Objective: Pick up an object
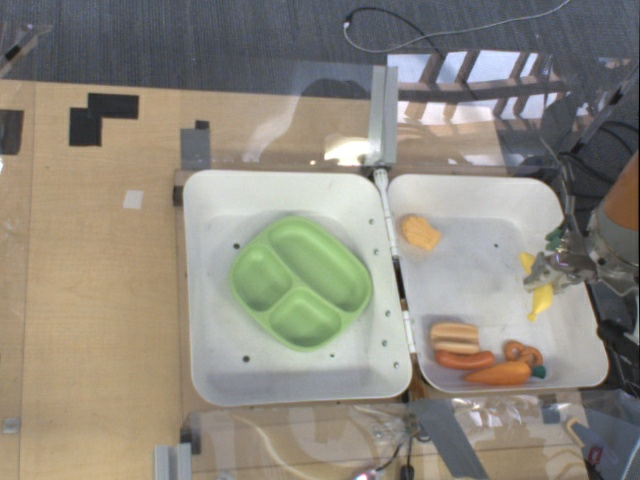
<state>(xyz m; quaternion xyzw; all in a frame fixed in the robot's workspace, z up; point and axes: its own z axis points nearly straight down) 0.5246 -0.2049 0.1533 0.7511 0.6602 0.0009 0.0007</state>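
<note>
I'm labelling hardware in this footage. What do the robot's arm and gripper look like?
The arm is grey with an orange band above the wrist. Its gripper is a small, pale grey metal piece. Dark cables hang near the arm at the right.

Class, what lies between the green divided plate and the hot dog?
In the camera view, the bins' adjoining walls separate the green plate from the hot dog.
</note>
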